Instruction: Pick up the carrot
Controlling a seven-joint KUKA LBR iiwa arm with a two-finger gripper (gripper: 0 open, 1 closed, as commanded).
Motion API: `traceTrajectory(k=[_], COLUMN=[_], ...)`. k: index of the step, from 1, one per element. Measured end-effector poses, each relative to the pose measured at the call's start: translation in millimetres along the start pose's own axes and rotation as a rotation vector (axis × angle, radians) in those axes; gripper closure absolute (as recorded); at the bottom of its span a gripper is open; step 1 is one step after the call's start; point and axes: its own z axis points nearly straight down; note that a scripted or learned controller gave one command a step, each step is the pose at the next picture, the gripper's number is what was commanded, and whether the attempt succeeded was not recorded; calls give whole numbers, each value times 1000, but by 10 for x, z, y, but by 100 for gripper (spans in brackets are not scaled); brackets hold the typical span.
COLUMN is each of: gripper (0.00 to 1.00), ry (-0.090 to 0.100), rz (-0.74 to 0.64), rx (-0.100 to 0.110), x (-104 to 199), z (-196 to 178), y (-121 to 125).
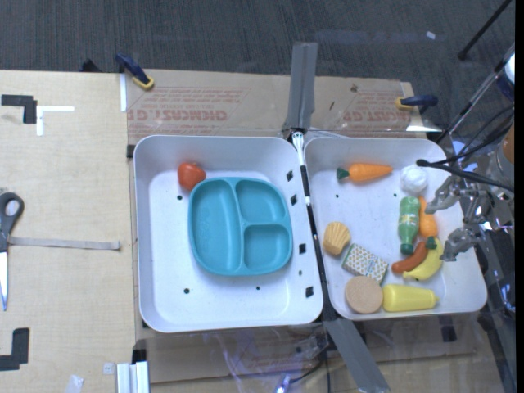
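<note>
While the carrot point(366, 171) lies at the right bin's point(471, 301) far end, I see my end effector point(449, 217) open, empty, near the bin's right edge.

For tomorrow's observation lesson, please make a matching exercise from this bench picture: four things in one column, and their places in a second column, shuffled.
Things:
1. carrot
2. teal plate
3. red tomato
4. yellow bottle

Places:
A. middle of the left bin
B. near edge of the right bin, lying on its side
C. far end of the right bin, apart from the other food
D. far left corner of the left bin, just off the plate's rim

Pairs: 1-C, 2-A, 3-D, 4-B
</note>
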Motion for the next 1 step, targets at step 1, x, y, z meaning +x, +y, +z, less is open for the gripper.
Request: traceTrajectory(k=[1], gripper=[0], ry=[-9], rz=[-95], rx=[2], x=[-170], z=[921], y=[-22])
